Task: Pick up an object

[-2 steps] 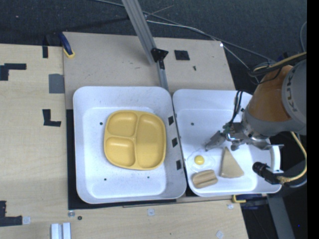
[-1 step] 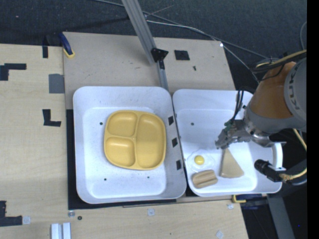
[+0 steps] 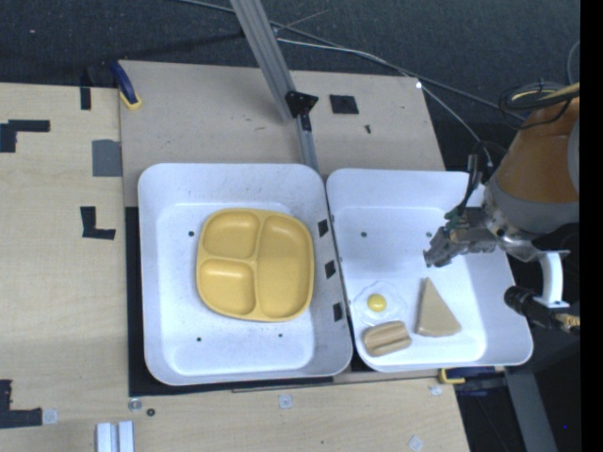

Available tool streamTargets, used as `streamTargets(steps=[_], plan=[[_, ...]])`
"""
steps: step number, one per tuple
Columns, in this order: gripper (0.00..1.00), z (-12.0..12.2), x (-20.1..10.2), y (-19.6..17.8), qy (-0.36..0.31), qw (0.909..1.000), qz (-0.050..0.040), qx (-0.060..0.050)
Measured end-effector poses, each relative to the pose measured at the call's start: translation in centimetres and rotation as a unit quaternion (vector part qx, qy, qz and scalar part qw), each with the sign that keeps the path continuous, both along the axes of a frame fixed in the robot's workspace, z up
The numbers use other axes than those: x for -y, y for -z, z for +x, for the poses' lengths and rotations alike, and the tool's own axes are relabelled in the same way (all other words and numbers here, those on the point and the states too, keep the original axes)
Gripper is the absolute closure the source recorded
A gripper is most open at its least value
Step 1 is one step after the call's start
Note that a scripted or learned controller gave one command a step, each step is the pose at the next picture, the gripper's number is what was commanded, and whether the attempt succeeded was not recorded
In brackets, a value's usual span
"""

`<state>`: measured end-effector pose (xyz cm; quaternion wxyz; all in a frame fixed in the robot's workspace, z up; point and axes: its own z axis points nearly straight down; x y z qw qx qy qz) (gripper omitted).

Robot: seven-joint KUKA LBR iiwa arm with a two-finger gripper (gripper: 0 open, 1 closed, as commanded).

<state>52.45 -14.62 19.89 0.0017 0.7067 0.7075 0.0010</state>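
Sandwich wedge [image 3: 437, 311]: lying near the front of your right bin [image 3: 396, 196], not held.
You see the arm [image 3: 537, 172] reach in from the right, wrist angled down and leftward, with the gripper [image 3: 439, 255] just above the wedge. Its finger state cannot be determined. A fried egg [image 3: 377, 302] and a hot dog [image 3: 385, 337] lie beside the wedge; a yellow divided plate [image 3: 254, 264] occupies the left bin [image 3: 170, 252].

Smooth, glossy yellow plastic plate [image 3: 254, 264]; matt white plastic bins [image 3: 160, 252]; pale wood-grain tabletop [image 3: 57, 281]; brushed metal pole [image 3: 264, 36].
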Motion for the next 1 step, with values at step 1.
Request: streamTargets(steps=[1], plan=[[1.00, 0.03, -0.04, -0.67, 0.000, 1.0000, 0.0006, -0.002]])
